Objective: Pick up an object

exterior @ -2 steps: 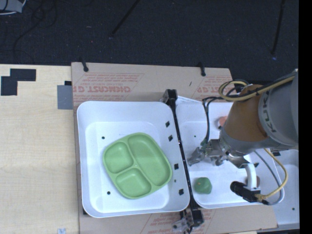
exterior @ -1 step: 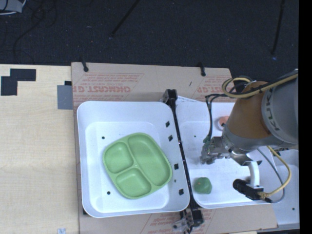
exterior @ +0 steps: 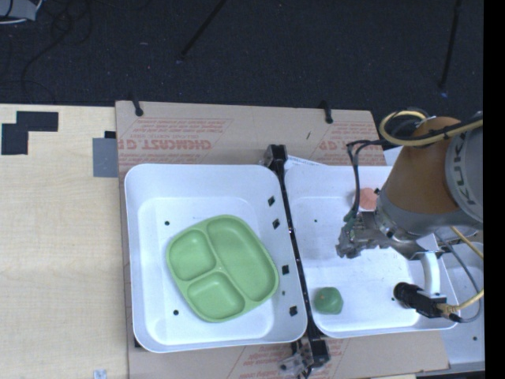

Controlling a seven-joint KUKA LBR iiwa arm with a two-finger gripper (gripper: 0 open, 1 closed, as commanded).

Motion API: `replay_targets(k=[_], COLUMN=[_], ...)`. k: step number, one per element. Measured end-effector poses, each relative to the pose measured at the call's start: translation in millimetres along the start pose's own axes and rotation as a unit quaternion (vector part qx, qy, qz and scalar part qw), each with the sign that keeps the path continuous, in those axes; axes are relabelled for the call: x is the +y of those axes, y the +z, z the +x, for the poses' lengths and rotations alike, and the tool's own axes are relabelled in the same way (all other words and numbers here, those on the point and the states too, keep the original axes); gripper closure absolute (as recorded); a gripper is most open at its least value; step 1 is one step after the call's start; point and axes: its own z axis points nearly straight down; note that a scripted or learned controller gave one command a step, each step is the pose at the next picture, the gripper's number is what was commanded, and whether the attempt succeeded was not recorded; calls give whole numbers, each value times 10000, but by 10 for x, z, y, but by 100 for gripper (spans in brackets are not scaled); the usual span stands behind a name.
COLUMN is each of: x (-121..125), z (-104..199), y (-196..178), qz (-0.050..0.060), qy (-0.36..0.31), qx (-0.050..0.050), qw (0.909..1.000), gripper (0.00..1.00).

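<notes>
Work on the pickup looks barely begun, judging from the one camera view. Two shallow white bins sit side by side on the counter [exterior: 63, 251]. The left bin [exterior: 150, 188] holds a green divided plate [exterior: 221, 268], lying flat with its three compartments facing up, roughly in the bin's middle. The right bin [exterior: 316, 188] holds a small green ball-like object [exterior: 328, 300], near the front edge and close to the divider between the bins. A small pinkish object [exterior: 368, 199] lies farther back in the same bin, partly hidden by the arm.

The arm [exterior: 426, 180] reaches in from the right and hangs over the right bin. Its hand [exterior: 353, 239] sits low above the bin floor, between the pinkish object and the green one, well apart from the green one and closer to the pinkish one. The hand is dark and small here, and I cannot tell whether it is open or closed. Nothing can be seen gripped in it.

So nothing is lifted: every object rests in its bin. What remains, as I judge it, is the whole grasp: lining up over one object, closing on it, and raising it off the bin floor.
</notes>
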Motion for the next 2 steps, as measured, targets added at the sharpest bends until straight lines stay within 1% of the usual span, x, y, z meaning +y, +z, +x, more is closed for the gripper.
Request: replay_targets(k=[1, 2], x=[5, 275], z=[-10, 487], y=[-522, -644], qz=[-4, 3], qy=[-29, -52], qx=[0, 9], qw=[10000, 10000], gripper=[100, 100])
